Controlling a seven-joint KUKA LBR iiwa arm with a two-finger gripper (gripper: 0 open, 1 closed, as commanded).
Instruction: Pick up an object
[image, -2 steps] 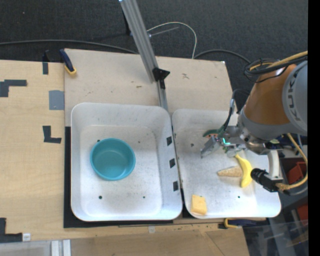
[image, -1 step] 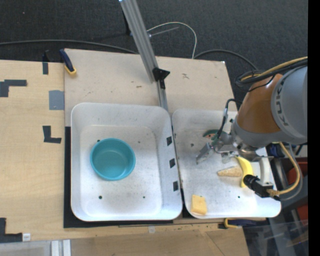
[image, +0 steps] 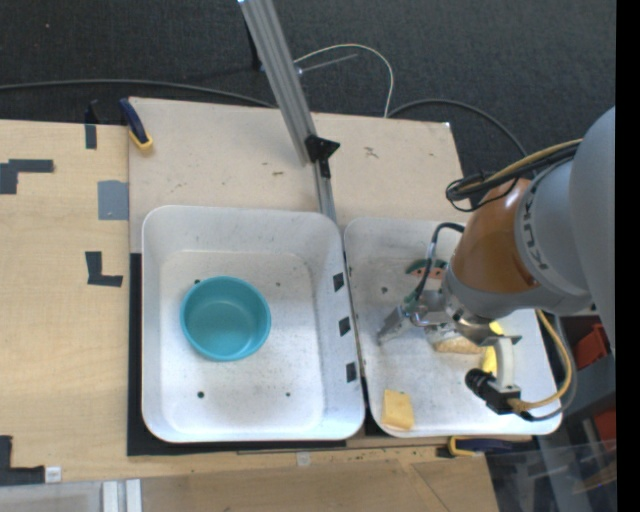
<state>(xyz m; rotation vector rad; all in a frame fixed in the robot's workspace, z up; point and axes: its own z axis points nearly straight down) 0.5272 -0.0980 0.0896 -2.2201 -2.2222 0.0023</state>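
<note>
You see the arm (image: 540, 240) reaching in from the right over the right bin (image: 380, 250), its pincer (image: 400, 322) low above the bin floor. A yellow block (image: 398, 409) lies near that bin's front edge. In the left bin (image: 170, 230) sits a teal bowl (image: 225, 318), upright.

A light wooden bench (image: 60, 300) holds two white bins side by side. The left bin (image: 165, 400) and the right bin (image: 375, 250) touch along one edge. Bits of dark tape (image: 100, 268) and a grey patch (image: 113, 199) lie on the wood.
</note>
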